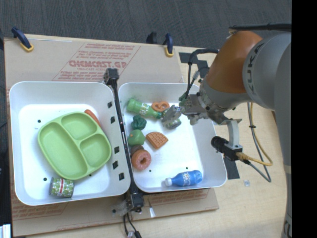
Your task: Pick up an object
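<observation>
Toy food lies scattered in the right bin (208,148), and every place below is given relative to that bin. The gripper (172,117) hangs over its upper middle, just beside a green bottle (141,107) and an orange pretzel-like piece (160,106) near the back wall; whether its fingers are parted or closed on anything I cannot tell, for the metal tip blurs into the toys beneath it. Toward the bin's left wall sit a dark green piece (138,123) and a lighter green one (136,137), with a waffle-shaped biscuit (157,140) at the centre and a pink doughnut (141,159) below it. A blue bottle (184,179) lies on its side along the front wall. Touching the bin's left side is the left bin (20,182), holding a green divided plate (74,145), an orange piece (92,117) at the plate's far edge, and a small can (62,187).
</observation>
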### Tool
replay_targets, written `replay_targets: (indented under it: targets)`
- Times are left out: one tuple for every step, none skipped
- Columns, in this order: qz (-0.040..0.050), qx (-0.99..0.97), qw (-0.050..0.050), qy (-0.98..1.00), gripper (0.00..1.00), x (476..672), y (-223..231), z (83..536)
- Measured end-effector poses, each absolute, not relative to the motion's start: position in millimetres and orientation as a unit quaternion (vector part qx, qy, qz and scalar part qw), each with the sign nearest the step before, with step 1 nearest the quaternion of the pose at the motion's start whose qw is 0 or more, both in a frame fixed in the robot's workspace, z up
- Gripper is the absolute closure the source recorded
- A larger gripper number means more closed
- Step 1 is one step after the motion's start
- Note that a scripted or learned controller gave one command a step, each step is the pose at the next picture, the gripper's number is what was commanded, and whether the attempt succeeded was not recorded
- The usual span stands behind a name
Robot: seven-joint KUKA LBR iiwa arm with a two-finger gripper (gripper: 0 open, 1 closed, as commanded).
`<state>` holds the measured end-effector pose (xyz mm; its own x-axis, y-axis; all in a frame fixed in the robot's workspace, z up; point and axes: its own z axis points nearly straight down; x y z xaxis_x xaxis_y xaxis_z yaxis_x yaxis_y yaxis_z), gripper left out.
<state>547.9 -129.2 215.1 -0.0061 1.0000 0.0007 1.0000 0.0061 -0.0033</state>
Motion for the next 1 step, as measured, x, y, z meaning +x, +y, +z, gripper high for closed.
replay_targets:
  targets:
    - [0.0017, -0.704, 0.001, -0.710, 0.00, 558.6, -110.8, 91.1]
